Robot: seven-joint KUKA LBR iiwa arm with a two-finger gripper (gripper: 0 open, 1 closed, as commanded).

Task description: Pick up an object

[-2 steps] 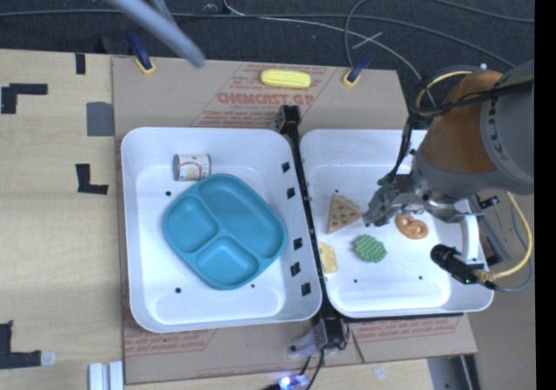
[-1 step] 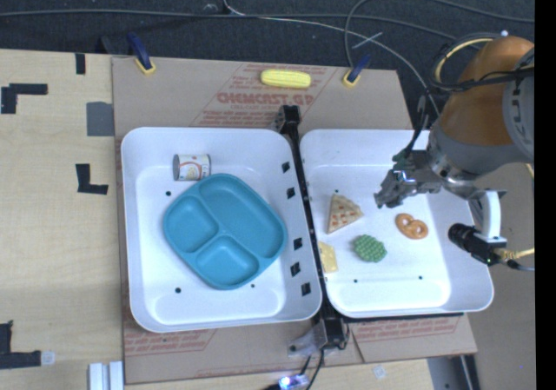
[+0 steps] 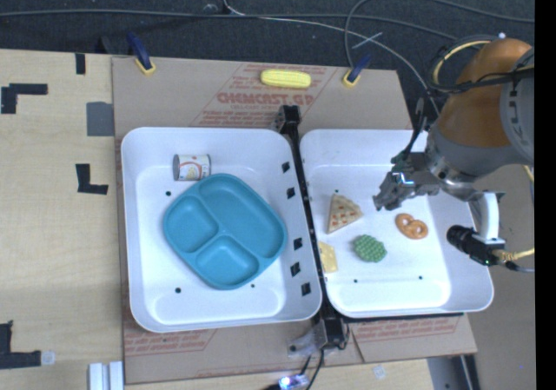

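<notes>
fig.: approach step. gripper [image 3: 393, 192] over right bin [image 3: 469, 297], jaw state can't tell, nothing seen held. pretzel [image 3: 411, 226] nearest (wedge [image 3: 343, 213] beside). next: descend, centre on item.

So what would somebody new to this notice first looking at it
Probably the big blue divided plate filling the left bin, with a small can lying beside it. Then the arm's gripper over the right bin, near the pizza slice, pretzel and green piece.
</notes>
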